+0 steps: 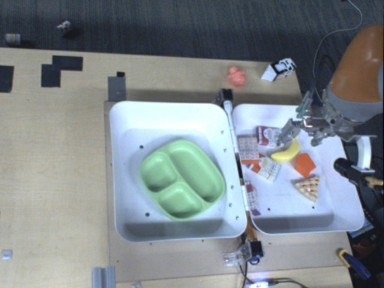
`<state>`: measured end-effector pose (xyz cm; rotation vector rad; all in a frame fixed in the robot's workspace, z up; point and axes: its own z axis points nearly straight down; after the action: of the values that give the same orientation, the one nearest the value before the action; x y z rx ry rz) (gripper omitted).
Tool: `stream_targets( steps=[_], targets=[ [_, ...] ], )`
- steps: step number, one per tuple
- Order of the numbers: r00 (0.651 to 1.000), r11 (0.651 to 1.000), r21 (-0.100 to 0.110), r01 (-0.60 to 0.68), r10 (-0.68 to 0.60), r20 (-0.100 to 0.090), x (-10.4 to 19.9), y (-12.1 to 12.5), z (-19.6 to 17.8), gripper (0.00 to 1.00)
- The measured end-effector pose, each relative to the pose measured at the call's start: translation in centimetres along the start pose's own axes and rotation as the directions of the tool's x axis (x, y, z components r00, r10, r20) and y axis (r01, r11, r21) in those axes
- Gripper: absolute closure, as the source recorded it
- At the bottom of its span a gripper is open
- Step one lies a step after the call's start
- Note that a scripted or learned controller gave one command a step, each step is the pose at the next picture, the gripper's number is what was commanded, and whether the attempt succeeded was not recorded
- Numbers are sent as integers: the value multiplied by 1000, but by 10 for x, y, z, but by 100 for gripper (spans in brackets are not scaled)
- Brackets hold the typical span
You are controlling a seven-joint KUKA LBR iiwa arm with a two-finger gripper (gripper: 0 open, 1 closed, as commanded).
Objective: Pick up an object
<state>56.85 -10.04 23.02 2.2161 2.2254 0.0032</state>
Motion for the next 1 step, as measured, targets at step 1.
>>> stream_targets(
  steps=[1],
  targets=[
    [1000, 1000, 2, -3, 3, 0, -29, -47, 134, 0]
  ],
)
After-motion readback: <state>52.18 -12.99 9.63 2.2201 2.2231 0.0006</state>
